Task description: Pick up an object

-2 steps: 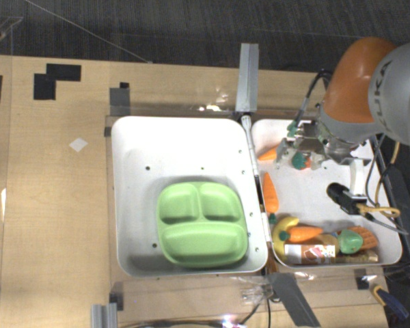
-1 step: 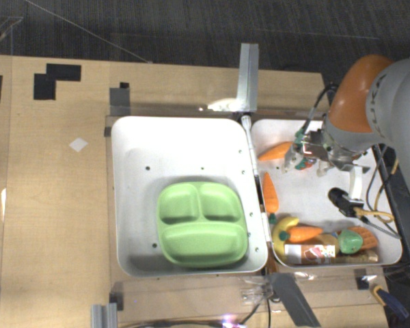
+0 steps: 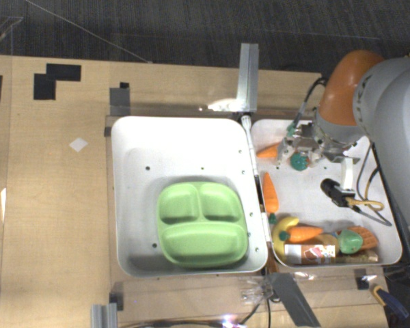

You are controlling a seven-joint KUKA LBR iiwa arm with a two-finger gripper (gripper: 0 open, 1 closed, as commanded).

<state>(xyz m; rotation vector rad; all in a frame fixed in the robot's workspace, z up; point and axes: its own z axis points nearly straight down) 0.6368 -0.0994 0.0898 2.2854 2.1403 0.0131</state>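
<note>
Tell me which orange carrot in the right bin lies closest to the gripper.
The carrot at the bin's far left corner, just left of the gripper. The other two lie farther toward the near side.

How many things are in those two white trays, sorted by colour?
Green: 3, the divided plate, a small teal piece by the claw, a green toy.
Orange: 3, carrot shapes.
Yellow: 1, banana.
Printed packet: 1.
Total: 8, though the pile is cluttered.
</note>
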